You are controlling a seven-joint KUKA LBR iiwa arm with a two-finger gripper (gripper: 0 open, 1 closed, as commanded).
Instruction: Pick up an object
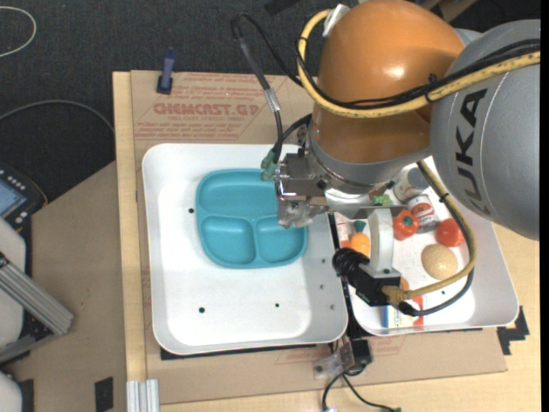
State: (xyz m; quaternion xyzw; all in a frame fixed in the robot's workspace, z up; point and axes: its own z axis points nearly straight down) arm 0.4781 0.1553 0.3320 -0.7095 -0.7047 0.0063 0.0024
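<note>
Above the blue tray, end effector

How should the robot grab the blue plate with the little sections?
Probably by its raised rim, on the left edge, coming straight down from above. The blue plate lies flat in the left bin, so only the thin rim gives fingers something to pinch.

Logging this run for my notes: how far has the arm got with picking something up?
Done: nothing looks lifted. The blue divided tray lies flat in the left bin; the egg and tomato sit in the right bin. In hand: the gripper is at the tray's right edge. Left: the grasp and the lift.
</note>
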